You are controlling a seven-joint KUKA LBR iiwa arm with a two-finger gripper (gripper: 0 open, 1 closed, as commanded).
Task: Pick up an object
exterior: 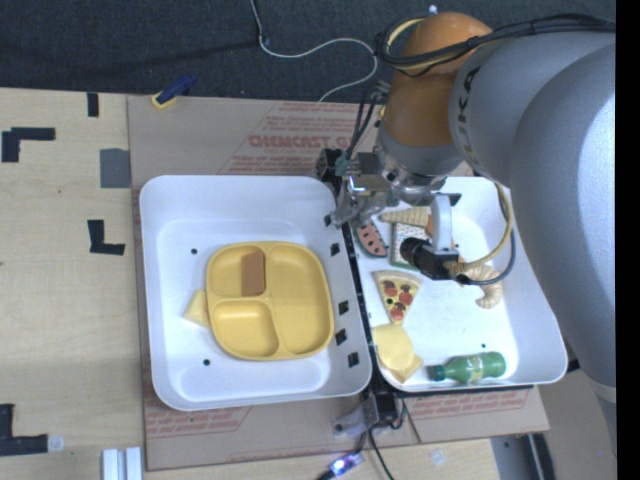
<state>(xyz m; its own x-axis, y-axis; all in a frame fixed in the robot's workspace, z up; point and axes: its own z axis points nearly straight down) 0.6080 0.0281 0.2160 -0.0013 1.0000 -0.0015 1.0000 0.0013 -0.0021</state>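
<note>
In the right bin [535, 353], nearest the camera, lie a green bottle [468, 369] and a yellow wedge [394, 351]. Farther back, the pizza slice [398, 296] sits just below the tool [395, 230]; its opening I cannot tell.

Red print on the cardboard sheet [290, 143] under the bins, upside down from the cam; several lines of letters, too small and blurred to read for sure. Dark letters on the grey arm housing [470, 108], cut off by the edge, not legible. No other text or nos. readable.
</note>
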